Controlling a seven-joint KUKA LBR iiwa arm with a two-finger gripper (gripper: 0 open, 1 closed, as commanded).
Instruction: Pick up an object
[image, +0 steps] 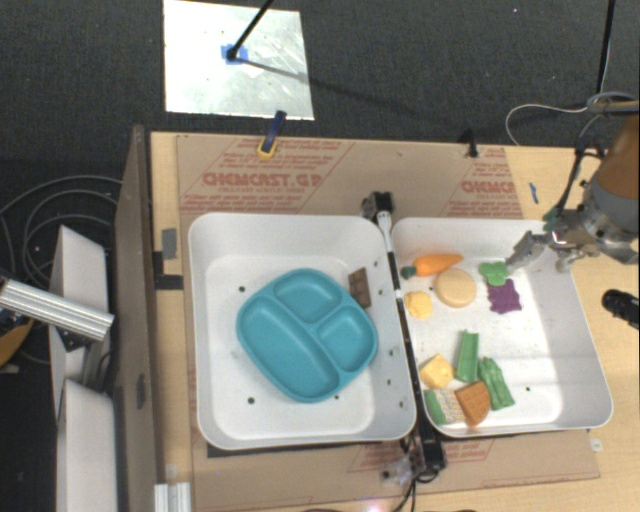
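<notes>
- Two shallow white bins side by side on the cardboard-covered surface (300, 165): left white bin (225, 250), right white bin (580, 350).
- Left bin: teal plastic divided plate (305, 335) lying flat mid-bin, small brown block (360, 287) just off its upper right edge, close to the wall between the bins.
- Right bin, upper part: orange toy carrot (437, 264) with a green top, round beige disc-shaped piece (457, 289) just below it, small pale yellow chunk (419, 305) to the left of that.
- Green leafy toy piece (492, 271) and purple grape-like toy bunch (506, 297) sitting together to the right of the beige disc, green one touching the top of the purple one.
- Lower part of that bin: yellow wedge-shaped piece (436, 372), two dark green stick-shaped pieces (480, 370), an orange-brown cracker-like square (472, 402) near the front wall, all bunched close.
- Grey arm coming in from the right, gripper (524, 250) tilted down-left over the right bin's upper right area, tip just beside the green leafy piece.
- Can't tell how wide the gripper is set or whether anything's in it: too small and blurry at the tip.
</notes>
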